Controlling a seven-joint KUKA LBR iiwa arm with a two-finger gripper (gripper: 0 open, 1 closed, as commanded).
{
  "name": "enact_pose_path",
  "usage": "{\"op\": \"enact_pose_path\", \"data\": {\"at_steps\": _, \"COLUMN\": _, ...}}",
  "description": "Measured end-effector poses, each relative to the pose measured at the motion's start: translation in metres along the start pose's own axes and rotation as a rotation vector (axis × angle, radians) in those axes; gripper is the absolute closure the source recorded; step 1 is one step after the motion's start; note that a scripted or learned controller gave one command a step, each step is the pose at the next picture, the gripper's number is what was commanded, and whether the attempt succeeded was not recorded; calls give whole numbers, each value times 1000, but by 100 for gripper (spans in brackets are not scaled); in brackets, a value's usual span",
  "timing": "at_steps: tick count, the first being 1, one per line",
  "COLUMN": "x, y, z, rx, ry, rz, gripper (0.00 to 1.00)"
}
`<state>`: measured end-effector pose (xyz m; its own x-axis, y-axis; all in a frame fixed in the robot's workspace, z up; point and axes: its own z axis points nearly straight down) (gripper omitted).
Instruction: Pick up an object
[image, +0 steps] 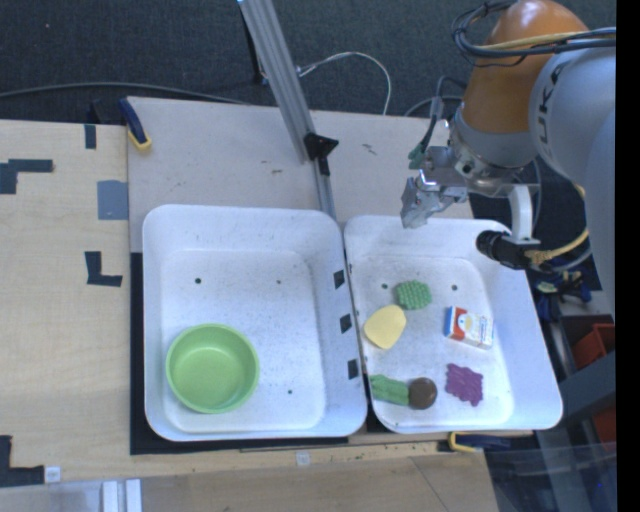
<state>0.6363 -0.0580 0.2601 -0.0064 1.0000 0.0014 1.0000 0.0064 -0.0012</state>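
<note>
My gripper (417, 211) hangs over the far rim of the right bin (520, 300), fingers pointing down, with nothing seen between them. Below it in that bin lie a green bumpy piece (412, 294), a yellow rounded piece (385, 327), a small white box with red and blue print (468, 326), a purple jagged piece (464, 383), a green block (389, 389) and a brown ball (422, 393) touching it. The left bin (240, 250) holds a green bowl (212, 368) at its near left corner.
A grey metal pole (290, 90) slants down from the top to the gap between the bins. A blue and yellow clamp (134, 125) sits at the bench's far left. Black cables hang by the arm at the right.
</note>
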Motion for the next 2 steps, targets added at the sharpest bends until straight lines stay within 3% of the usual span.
{"op": "enact_pose_path", "data": {"at_steps": 2, "x": 105, "y": -7, "z": 25, "rx": 2, "ry": -1, "rz": 0, "gripper": 100}}
